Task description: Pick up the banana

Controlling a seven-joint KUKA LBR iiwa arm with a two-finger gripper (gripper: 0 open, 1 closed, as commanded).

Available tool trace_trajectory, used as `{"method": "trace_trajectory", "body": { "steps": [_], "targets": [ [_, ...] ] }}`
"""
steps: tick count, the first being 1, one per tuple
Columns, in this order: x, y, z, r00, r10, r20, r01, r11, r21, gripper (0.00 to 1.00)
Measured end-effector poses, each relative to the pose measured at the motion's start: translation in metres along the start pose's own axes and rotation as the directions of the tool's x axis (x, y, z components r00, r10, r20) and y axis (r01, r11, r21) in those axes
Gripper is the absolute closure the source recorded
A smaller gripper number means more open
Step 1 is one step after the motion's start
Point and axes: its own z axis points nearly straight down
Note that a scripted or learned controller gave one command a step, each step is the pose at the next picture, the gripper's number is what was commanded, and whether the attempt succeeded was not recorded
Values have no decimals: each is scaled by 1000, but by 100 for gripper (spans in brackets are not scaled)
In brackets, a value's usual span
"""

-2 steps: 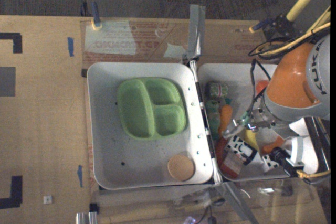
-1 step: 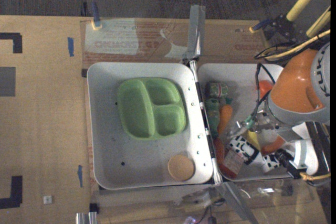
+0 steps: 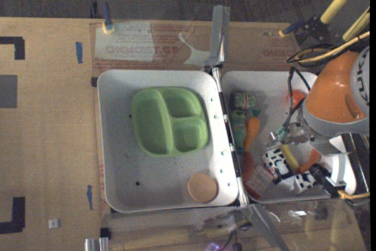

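The banana (image 3: 289, 157) shows as a short yellow piece in the right bin (image 3: 264, 82), lying among black-and-white parts near the bin's middle right. My gripper (image 3: 286, 141) hangs directly over it, coming down from the grey wrist and orange band (image 3: 332, 97) at the right. The gripper's lower end merges with the clutter around the banana, and most of the banana is hidden beneath it.
In the right bin lie an orange carrot (image 3: 251, 131), a green can-like item (image 3: 242, 100), a green toy (image 3: 237, 124) and red pieces (image 3: 251, 176) along the left wall. The left bin (image 3: 111, 144) holds a green divided plate (image 3: 169, 120) and a tan disc (image 3: 202, 187).
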Motion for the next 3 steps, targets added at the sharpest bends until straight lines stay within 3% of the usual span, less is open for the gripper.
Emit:
{"method": "trace_trajectory", "body": {
  "steps": [1, 2, 3],
  "targets": [
    [0, 1, -10, 1000, 0, 1, 0, 1000, -2, 100],
    [28, 64, -74, 977, 214, -2, -214, 976, 38, 100],
    [29, 64, -73, 977, 214, -2, -214, 976, 39, 0]
  ]
}}
